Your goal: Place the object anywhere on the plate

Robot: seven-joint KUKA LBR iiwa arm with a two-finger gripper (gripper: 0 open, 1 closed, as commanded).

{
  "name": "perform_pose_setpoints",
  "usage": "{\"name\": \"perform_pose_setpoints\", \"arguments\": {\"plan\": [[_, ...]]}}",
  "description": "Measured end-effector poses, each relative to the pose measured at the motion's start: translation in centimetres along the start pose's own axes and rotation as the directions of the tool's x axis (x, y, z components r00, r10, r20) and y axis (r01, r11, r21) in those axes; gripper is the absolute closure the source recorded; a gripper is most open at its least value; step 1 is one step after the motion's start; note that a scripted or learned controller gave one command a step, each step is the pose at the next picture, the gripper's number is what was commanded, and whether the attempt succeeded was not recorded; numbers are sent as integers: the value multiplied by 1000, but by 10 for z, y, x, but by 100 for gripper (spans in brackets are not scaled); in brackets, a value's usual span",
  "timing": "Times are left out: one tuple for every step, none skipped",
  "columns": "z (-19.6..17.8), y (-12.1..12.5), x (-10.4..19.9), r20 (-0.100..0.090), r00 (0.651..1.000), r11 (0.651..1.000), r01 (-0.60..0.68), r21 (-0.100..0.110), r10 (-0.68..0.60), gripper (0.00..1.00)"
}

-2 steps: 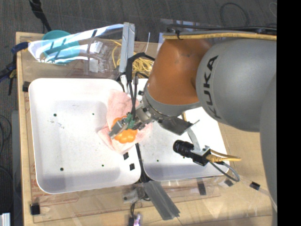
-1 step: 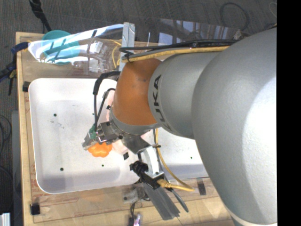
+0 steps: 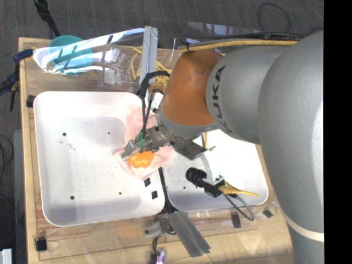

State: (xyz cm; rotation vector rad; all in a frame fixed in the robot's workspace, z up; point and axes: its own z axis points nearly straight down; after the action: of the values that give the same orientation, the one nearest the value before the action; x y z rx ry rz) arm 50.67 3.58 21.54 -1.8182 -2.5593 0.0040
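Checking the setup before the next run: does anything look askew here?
Yes: the pink plate sits tilted against the left bin's right wall rather than flat, with the orange object at its lower edge.

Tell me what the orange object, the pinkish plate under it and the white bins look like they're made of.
Orange object: glossy, rounded, probably moulded plastic or rubber; blur leaves that open. Pinkish plate: pale, matte and thin, possibly plastic or paper; the arm covers much of it. Left bin and right bin: smooth white walls with rounded corners and a soft sheen, likely formed plastic.
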Motion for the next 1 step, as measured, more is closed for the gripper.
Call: {"name": "perform_pose_setpoints", "arguments": {"plan": [[6,1,97,0,917,917,399,1,-399,100]]}}
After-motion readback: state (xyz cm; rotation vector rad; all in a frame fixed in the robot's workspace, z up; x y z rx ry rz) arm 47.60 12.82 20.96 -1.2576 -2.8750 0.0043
